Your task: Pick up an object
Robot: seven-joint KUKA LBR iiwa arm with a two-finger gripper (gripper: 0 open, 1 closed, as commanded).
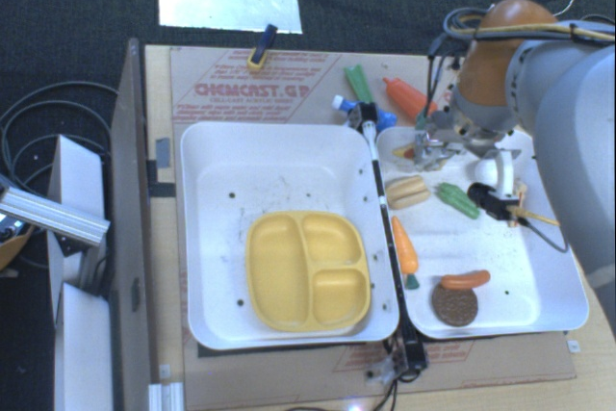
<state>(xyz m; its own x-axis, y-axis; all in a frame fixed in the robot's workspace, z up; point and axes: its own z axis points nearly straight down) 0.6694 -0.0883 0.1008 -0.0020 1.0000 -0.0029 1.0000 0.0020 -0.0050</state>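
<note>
My gripper (431, 150) hangs low over the back left corner of the right bin (553, 279), under the orange band of the wrist. Nothing can be made out in its grasp. In that bin lie a tan bun (406, 192) just in front of the gripper, a green vegetable piece (456, 200) to its right, an orange carrot (405, 247) along the left wall, a reddish sausage (465, 280) and a brown round patty (454, 305) near the front. A white object (486, 171) sits to the right of the gripper.
The left bin (217, 164) holds a yellow divided tray (308, 269). Behind the bins on the board lie a green item (358, 84), a red-orange item (406, 97) and a small blue piece (385, 119). The arm covers the right bin's back right.
</note>
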